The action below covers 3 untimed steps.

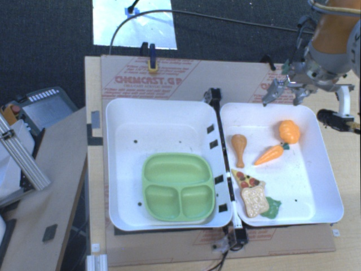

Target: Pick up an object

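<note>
The pincer (286,92) hangs with fingers apart, gripping nothing, over the far rim of the right bin (321,151). Inside that bin lie an orange fruit (289,131), carrot (269,154), drumstick (239,149), pizza slice (247,179) and toast (255,201).

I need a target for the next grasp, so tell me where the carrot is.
The carrot lies in the right bin, just below the orange and right of the drumstick, with the pizza slice nearer the front.

Dark carpet floor (45,33) surrounds a wooden bench (93,145) under a cardboard sheet (186,75).
</note>
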{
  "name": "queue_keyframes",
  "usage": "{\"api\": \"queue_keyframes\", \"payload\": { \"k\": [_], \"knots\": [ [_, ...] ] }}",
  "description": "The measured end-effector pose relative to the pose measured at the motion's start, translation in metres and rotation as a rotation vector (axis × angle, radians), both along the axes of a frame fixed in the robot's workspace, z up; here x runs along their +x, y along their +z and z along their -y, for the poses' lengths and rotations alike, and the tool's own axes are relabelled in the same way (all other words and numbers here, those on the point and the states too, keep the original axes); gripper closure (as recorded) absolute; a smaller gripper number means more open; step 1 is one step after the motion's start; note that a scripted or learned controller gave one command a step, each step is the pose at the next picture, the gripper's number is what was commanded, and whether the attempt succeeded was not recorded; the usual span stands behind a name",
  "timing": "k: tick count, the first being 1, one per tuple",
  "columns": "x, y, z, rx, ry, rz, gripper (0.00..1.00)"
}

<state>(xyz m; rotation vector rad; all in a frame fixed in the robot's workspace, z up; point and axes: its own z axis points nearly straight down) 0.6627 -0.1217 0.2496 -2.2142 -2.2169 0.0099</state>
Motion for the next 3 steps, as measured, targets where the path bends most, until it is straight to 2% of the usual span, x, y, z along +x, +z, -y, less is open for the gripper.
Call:
{"api": "queue_keyframes", "payload": {
  "k": [1,3],
  "knots": [
    [0.002,0.008,0.0,-0.002,0.002,0.012,0.0],
    [-0.007,-0.102,0.016,-0.002,-0.001,0.008,0.0]
  ]
}}
